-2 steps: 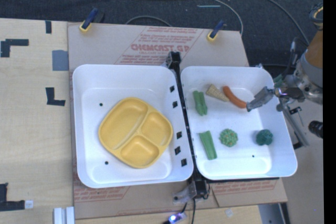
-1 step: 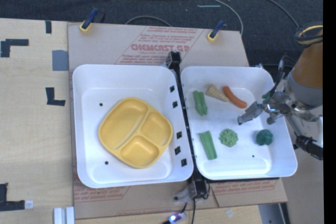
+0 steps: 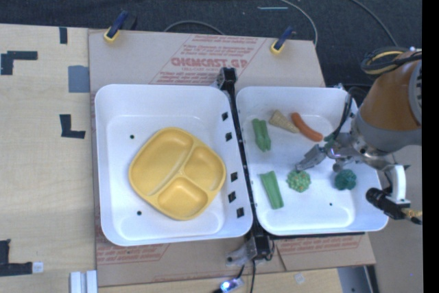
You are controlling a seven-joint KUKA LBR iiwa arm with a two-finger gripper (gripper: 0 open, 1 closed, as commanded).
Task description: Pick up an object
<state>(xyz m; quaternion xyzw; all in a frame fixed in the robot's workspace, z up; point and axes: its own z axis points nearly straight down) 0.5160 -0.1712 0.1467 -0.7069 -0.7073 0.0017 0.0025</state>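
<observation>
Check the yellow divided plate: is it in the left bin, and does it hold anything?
In the left bin, lying flat. The yellow divided plate holds nothing: all its compartments show bare yellow. The vegetables sit in the right bin.

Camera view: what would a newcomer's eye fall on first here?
Most likely the yellow tray, lying alone in the left bin. Next the right bin, with small toy foods scattered in it: green sticks, a carrot, a broccoli. The gripper hangs low just above the broccoli, reaching in from the right.

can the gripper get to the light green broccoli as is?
Probably yes. The gripper sits just above the light green broccoli in the right bin, nothing between; the green stick lies apart.
</observation>
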